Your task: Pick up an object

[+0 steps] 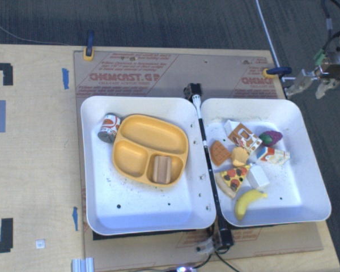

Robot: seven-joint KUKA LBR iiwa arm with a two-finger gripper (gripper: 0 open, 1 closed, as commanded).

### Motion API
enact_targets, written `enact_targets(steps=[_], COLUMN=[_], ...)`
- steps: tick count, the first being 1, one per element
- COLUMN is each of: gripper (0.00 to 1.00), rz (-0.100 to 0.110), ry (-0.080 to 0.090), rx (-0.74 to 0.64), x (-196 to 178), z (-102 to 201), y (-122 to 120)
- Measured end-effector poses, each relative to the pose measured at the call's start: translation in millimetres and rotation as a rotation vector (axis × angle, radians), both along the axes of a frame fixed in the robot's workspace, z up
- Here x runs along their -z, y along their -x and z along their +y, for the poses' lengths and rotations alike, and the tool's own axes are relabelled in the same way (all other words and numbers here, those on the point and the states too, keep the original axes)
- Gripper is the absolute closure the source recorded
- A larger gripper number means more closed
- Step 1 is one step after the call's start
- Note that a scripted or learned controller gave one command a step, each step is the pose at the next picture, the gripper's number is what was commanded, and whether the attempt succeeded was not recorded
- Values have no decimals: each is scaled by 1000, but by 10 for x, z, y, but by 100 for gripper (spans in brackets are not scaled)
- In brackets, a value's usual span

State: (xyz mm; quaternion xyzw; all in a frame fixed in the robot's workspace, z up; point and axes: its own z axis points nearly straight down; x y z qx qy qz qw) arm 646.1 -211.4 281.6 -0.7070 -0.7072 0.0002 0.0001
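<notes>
The toy pile lies in the right bin [306, 152], crowded toward its left half: a purple eggplant-like piece [270, 136] at the far side, an orange-and-white printed block [242, 135] beside it, a brown waffle-like biscuit [219, 152], a pizza slice [233, 178], and a yellow banana [247, 202] nearest the front rim, its long axis slanting from lower left to upper right. All of these sit well apart from the pincer [317, 83], which hangs outside the bin, beyond its far right corner, above the tabletop's [28, 152] edge. So any pick lies down and to the left of the pincer in the camera view; the eggplant-like piece is the closest candidate. Whether its fingers are apart or together I cannot tell. The left bin [96, 197] holds a yellow divided tray [141, 137] and a small can [107, 127].
</notes>
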Motion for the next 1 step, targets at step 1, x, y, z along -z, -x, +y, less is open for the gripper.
enact_targets(steps=[1], gripper=[0], rz=[3], ry=[-2], rx=[-1], x=[1510], z=[-37], y=[-198])
